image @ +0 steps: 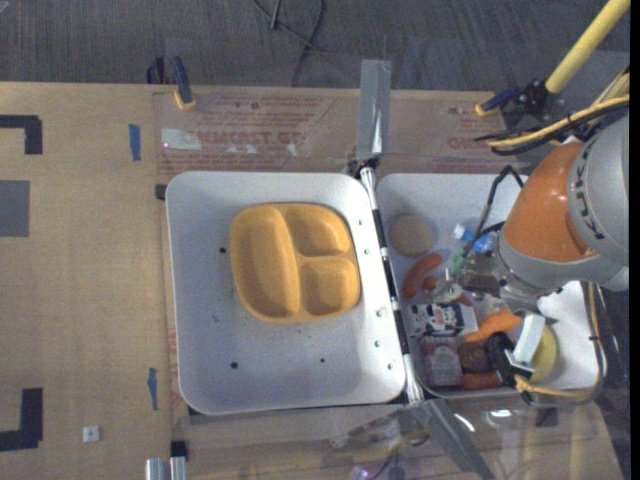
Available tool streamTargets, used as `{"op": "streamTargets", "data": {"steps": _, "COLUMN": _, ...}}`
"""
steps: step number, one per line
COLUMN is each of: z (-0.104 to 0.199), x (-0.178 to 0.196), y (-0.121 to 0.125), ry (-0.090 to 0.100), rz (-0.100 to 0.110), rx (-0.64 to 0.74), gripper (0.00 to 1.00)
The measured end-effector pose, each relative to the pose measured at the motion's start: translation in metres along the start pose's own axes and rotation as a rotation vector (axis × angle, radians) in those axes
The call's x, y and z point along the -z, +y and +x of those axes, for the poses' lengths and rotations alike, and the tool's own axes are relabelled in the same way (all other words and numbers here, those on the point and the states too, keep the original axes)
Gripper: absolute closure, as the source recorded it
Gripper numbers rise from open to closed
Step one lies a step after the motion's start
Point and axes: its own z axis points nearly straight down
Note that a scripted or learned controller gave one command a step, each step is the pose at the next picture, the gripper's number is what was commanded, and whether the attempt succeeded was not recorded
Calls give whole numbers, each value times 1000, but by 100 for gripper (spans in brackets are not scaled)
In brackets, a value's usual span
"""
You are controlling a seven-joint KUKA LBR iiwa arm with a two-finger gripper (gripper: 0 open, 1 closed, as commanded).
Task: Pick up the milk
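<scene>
The arm's [580,198] grey shell at the right bears dark letters, of which "KU" can be made out, while the faint red print on the cardboard sheet [250,128] at the far side of the bench is unreadable.

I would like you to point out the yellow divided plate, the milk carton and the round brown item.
yellow divided plate [295,261], camera view, centre divider.
milk carton [446,318], camera view, printed top face.
round brown item [410,234], camera view, its middle.

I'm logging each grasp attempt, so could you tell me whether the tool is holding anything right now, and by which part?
It cannot be told. The tool sits low over the right bin, above the milk carton, with the arm's wrist covering its tip, so no hold is visible.
</scene>
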Motion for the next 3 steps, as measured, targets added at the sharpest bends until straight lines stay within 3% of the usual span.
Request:
{"op": "streamTargets", "data": {"steps": 1, "z": 20, "x": 85, "y": 20, "ry": 4, "rz": 18, "rx": -54, "gripper": 0}}
{"op": "streamTargets", "data": {"steps": 2, "z": 4, "x": 16, "y": -26, "ry": 10, "rz": -3, "rx": -29, "gripper": 0}}
{"op": "streamTargets", "data": {"steps": 3, "z": 4, "x": 8, "y": -21, "ry": 18, "rz": -42, "rx": -88, "gripper": 0}}
